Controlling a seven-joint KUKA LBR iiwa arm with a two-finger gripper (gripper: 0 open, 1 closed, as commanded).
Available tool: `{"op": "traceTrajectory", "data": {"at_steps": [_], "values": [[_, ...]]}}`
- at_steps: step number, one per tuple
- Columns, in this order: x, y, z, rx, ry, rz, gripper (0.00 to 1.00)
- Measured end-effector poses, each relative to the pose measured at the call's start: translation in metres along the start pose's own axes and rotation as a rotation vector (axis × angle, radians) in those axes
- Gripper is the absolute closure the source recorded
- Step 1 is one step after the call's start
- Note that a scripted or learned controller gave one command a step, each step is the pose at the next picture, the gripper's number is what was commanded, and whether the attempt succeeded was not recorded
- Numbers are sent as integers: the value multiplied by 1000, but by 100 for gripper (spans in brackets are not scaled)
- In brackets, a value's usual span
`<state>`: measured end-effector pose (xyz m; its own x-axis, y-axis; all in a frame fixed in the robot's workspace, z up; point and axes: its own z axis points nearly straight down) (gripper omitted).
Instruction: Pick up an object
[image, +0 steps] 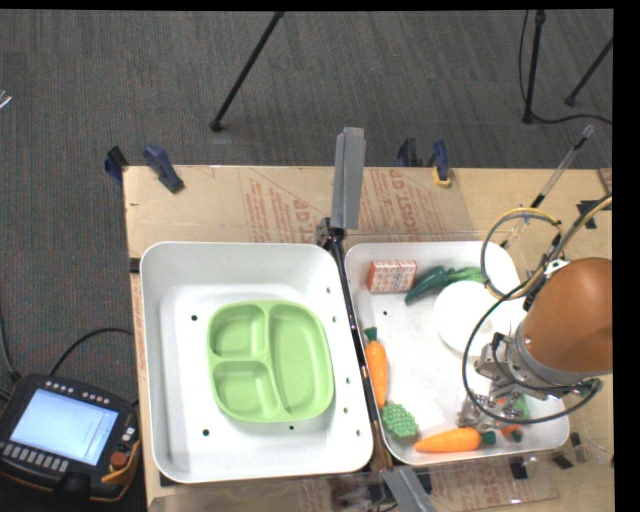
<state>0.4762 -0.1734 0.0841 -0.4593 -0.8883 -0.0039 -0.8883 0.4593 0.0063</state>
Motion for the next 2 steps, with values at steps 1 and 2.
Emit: {"op": "traceTrajectory", "data": {"at_steps": [1,2], "values": [[22,-39,0,1,0,-23,100],[22,-10,0,-2,0,-46,100]]}}
